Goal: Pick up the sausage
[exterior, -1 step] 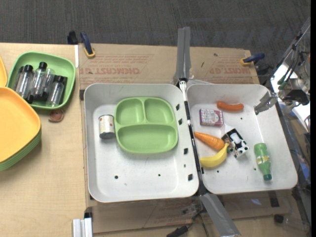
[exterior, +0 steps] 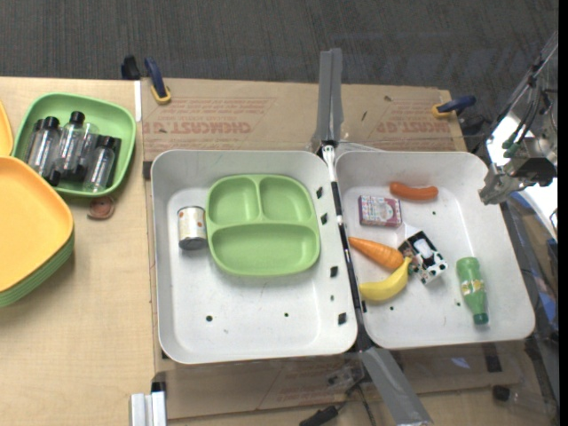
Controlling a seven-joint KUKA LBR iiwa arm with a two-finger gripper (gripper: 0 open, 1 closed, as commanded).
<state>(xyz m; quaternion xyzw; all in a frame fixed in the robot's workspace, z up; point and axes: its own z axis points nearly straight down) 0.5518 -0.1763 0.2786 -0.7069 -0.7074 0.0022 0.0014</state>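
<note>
The sausage (exterior: pixel 414 190) is a short orange-red link lying flat near the far wall of the right bin (exterior: pixel 497 327). Nothing touches it. My gripper (exterior: pixel 499 187) hangs at the right bin's right rim, a hand's width to the right of the sausage and above the bin wall. Part of it is cut off by the view's edge.
The right bin also holds a pink box (exterior: pixel 380 209), a carrot (exterior: pixel 377 253), a banana (exterior: pixel 388 284), a black-and-white toy (exterior: pixel 424 256) and a green bottle (exterior: pixel 472 289). In the left bin sit a green divided plate (exterior: pixel 263 224) and a can (exterior: pixel 191 227).
</note>
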